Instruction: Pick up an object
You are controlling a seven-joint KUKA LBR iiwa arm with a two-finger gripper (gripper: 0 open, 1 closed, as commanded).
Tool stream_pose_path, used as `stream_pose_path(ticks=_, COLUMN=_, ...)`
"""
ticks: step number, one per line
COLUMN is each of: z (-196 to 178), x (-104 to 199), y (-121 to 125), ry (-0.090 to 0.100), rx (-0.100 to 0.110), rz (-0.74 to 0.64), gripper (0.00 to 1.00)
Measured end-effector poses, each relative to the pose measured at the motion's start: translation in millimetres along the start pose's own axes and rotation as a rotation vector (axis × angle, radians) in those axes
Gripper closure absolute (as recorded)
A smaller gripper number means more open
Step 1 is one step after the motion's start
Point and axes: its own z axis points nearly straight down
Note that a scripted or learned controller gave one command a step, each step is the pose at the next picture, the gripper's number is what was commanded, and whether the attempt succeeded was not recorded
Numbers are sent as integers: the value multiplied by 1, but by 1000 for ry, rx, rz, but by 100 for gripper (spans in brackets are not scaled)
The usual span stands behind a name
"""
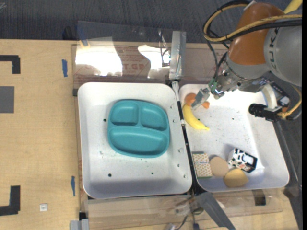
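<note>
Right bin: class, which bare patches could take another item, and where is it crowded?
In the right bin, the middle floor is bare, bordered by the banana on the left and the black-and-white item below. The right side is bare too. The near edge is crowded: patterned packet, two tan rounded objects. The gripper hangs over the far-left corner beside an orange item.

Partial letter "K" on the grey arm point(283, 47), faint unreadable reddish print on cardboard point(129, 63)
</note>
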Motion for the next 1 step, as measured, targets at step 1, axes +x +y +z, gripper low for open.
stream_pose_path(ticks=1, z=0, x=-39, y=16, ry=-3, rx=-2, rz=-47, gripper=0)
